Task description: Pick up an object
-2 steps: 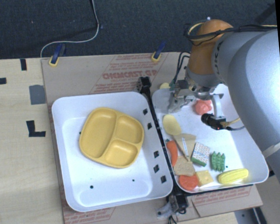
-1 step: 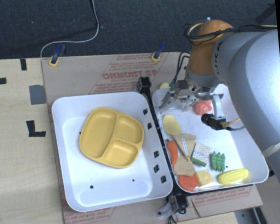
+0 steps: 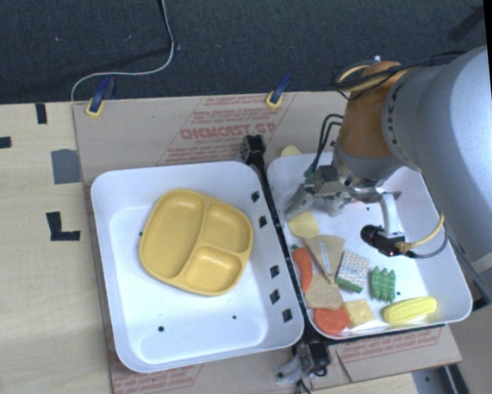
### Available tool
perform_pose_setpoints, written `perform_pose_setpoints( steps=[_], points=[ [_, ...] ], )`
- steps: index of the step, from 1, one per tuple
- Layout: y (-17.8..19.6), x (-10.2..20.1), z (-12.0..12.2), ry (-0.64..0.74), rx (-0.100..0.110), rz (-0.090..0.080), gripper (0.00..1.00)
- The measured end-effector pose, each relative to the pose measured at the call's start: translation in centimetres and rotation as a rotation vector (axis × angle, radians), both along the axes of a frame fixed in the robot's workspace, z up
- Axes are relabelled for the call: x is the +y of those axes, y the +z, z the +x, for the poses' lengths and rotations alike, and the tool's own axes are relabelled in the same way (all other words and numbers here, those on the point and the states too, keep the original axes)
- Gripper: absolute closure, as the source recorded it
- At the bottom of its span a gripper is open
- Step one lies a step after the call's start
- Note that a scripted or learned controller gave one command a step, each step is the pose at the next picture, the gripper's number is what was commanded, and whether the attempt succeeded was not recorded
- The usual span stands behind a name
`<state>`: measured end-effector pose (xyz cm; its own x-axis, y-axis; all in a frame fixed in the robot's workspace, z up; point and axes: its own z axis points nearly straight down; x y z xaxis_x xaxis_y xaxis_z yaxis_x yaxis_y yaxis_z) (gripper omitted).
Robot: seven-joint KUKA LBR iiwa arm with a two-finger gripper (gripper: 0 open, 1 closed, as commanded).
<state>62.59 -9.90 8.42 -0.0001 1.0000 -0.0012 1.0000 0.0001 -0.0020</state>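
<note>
Covering the wooden bench (image 3: 29, 282), cardboard (image 3: 214, 130) underlies both white bins (image 3: 119, 273).

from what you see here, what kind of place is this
Probably a robot lab's test bench: a grey arm reaches over two white bins, one holding a yellow plate, the other toy food.

- My desk (image 3: 27, 256) is pale wood with black marks.
- A cardboard sheet (image 3: 213, 126) lies on it, clipped at the far edge.
- Two white bins (image 3: 129, 333) sit side by side on the sheet.
</note>
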Motion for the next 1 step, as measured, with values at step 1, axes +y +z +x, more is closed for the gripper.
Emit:
perform_pose_setpoints(
  steps=[1],
  points=[
    [2.68,0.00,4.43,0.002,-0.006,0.001,0.00]
  ],
)
